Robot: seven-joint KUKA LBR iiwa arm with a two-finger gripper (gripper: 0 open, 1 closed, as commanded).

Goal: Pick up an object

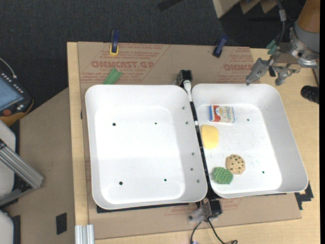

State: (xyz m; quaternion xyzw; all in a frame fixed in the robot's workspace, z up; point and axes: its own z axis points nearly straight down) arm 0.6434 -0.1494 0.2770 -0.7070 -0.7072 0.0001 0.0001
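Brown board (152,60) printed "CHEMCAST GP" under white bins (137,146), open-fingered empty hand (269,74) above.

Bench fixtures, overhead view
2 white bins (137,98) sit side by side on a brown board (152,60); a blue-yellow clamp (115,42) grips its far edge beside a green clip (112,76).

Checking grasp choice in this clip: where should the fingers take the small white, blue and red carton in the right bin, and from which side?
Probably from straight above, across the carton's shorter sides. It lies flat, long axis running left-right in the view, with bare bin floor around it. The yellow object sits just below-left, so the fingers should close along that short span.
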